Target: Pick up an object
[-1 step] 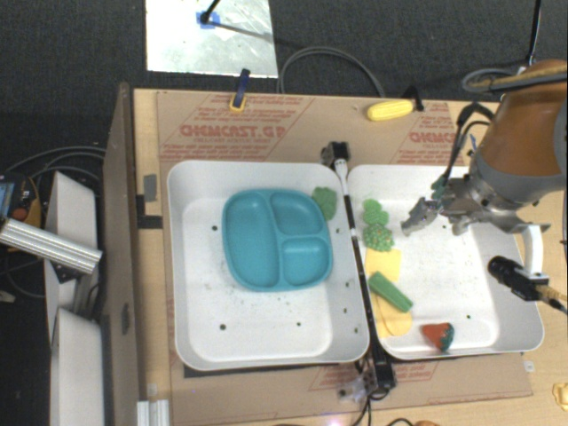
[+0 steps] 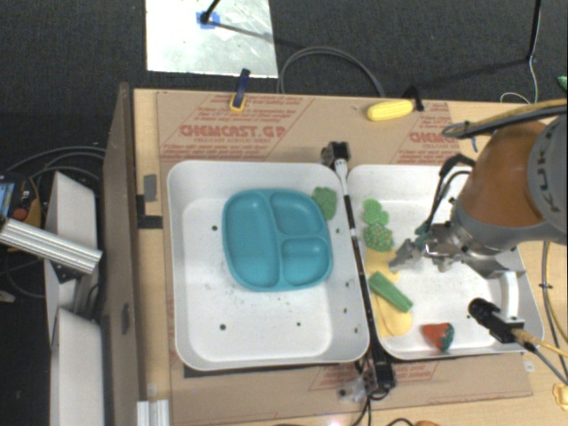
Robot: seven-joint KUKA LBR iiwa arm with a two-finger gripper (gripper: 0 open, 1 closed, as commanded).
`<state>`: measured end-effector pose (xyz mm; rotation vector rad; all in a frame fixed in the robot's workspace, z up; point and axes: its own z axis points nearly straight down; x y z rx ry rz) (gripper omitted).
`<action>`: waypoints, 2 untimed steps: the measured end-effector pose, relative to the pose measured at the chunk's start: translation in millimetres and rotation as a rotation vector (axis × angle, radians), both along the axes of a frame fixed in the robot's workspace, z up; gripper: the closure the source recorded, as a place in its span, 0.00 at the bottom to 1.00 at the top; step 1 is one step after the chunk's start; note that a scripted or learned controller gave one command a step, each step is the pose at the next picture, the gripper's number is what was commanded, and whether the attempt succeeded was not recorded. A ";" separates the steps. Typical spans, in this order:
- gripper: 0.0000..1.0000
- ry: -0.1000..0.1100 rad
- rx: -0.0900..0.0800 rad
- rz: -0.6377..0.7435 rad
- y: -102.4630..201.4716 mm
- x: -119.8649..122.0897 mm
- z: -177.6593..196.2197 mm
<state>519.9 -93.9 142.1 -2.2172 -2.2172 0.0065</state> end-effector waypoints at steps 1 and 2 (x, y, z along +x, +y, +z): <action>0.00 -0.013 0.000 0.000 9.2 -0.3 -57.3; 0.00 -0.015 -0.003 -0.002 -53.7 14.0 -54.8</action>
